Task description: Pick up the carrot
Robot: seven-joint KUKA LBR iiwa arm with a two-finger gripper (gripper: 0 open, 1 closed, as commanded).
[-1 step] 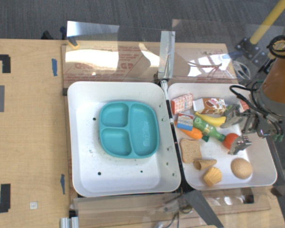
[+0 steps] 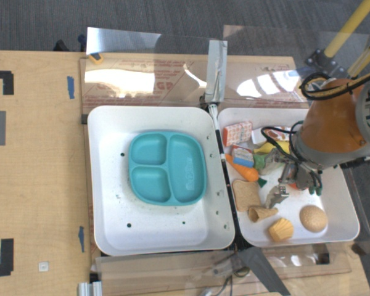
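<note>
Gripper [image 2: 276, 196] (empty) near one carrot [image 2: 243, 169].

The arm [image 2: 333, 125] reaches in from three o'clock, wrist bent down; gripper [image 2: 277, 193] points toward seven o'clock, fingers seemingly parted.

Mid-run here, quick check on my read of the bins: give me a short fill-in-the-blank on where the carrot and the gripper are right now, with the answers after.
1. The carrot lies in the ____ bin of the camera view.
2. The teal divided plate has ____ compartments.
3. The gripper hangs over the right bin, to the ____ of the carrot in the camera view.
4. Just below the carrot lies a slice of ____.

Answers: right; three; right; bread
</note>
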